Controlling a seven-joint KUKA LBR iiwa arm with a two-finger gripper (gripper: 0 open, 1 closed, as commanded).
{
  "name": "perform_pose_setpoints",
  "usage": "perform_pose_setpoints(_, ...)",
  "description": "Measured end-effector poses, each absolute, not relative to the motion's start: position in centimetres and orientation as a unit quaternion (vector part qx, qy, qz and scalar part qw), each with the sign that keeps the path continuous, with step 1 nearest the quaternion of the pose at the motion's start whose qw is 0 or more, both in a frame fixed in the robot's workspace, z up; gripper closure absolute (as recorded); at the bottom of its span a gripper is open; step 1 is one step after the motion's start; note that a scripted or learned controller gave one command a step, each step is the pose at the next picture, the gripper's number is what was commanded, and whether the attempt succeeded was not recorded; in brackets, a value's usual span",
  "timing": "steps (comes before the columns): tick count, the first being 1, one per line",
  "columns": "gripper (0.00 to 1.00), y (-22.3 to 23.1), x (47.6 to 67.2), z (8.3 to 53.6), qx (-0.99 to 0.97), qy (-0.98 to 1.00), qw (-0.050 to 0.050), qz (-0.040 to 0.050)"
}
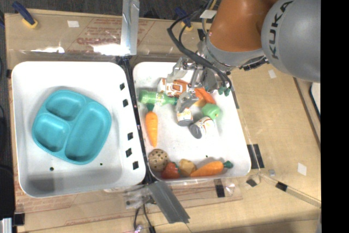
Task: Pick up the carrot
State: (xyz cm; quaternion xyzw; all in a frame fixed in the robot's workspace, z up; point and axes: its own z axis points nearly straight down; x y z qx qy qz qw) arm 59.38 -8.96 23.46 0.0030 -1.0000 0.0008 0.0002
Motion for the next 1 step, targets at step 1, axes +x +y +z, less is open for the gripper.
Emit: perform_pose_setpoints(1,0.0,-9.88,54.1,9.15,-0.114,-0.994,-0.001,-0.0001)
